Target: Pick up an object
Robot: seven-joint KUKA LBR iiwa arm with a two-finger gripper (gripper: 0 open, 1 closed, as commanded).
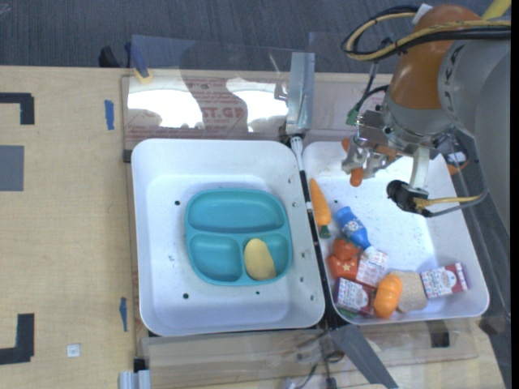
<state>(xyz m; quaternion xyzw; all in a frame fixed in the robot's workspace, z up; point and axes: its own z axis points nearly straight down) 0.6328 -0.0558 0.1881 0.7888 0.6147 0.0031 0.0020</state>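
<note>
My gripper (362, 167) hangs over the far part of the right bin (454, 225), above bare white floor. A small orange-red bit shows at its tip; I cannot tell whether that is a held thing. An orange carrot (320, 205) lies just left of and nearer than the gripper, along the bin's left wall. Further forward lie a blue bottle (353, 227), a red tomato-like toy (345, 258), two white-and-red cartons (373, 267) (352, 294), an orange fruit (388, 293), a beige piece (413, 291) and another red carton (444, 280).
The left bin (154, 217) holds a teal divided plate (235, 217) with a yellow oval toy (259, 259) in its near right compartment. A metal divider post (299, 96) stands behind the bins. A black cable end (403, 193) dangles beside the wrist.
</note>
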